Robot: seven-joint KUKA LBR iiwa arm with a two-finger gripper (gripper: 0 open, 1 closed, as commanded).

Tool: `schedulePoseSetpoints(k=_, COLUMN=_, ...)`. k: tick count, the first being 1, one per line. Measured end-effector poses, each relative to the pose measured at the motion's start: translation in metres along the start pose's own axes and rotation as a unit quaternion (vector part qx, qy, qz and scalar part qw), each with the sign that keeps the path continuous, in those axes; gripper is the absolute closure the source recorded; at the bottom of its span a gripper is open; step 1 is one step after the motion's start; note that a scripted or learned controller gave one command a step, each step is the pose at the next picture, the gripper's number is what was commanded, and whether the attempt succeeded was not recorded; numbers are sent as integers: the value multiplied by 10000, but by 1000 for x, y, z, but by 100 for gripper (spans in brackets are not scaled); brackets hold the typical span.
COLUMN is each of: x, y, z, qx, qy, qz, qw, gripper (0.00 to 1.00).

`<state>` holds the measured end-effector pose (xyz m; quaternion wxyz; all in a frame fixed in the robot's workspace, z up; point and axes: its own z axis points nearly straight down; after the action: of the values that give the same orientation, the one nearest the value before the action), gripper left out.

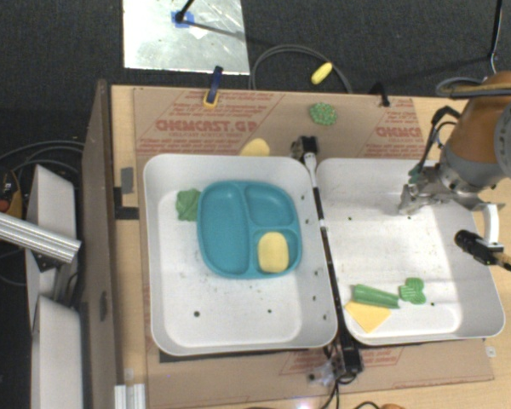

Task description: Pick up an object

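Observation:
My gripper (406, 201) hangs over the upper right part of the right bin (392, 254), pointing left off the grey arm with its orange band. Nothing shows between its fingers. Near that bin's front edge lie a green vegetable piece (376, 296), a small green leafy piece (414, 290) and a yellow wedge (368, 316), all well below the gripper. In the left bin (175, 313) a blue divided plate (245, 228) carries a yellow oval piece (272, 251). A green leafy piece (187, 204) lies by the plate's left rim.
Behind the bins on the cardboard lie a yellow piece (255, 148), a green round piece (324, 113) and a yellow object (322, 73). A black cable clip (307, 150) sits at the divider between the bins. A black fitting (477, 247) juts over the right bin's right edge.

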<state>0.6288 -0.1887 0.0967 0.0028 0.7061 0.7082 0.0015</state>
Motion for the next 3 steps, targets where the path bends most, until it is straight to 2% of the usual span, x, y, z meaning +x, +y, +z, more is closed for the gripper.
schedulePoseSetpoints(k=1, x=-20, y=29, z=-160, qx=-79, qy=-32, qz=-12, qw=10000, gripper=100)
schedulePoseSetpoints(k=2, x=74, y=25, z=-115, qx=31, qy=27, qz=-47, qw=10000, gripper=100)
schedulePoseSetpoints(k=3, x=158, y=36, z=-108, qx=15, qy=20, qz=-42, qw=10000, gripper=100)
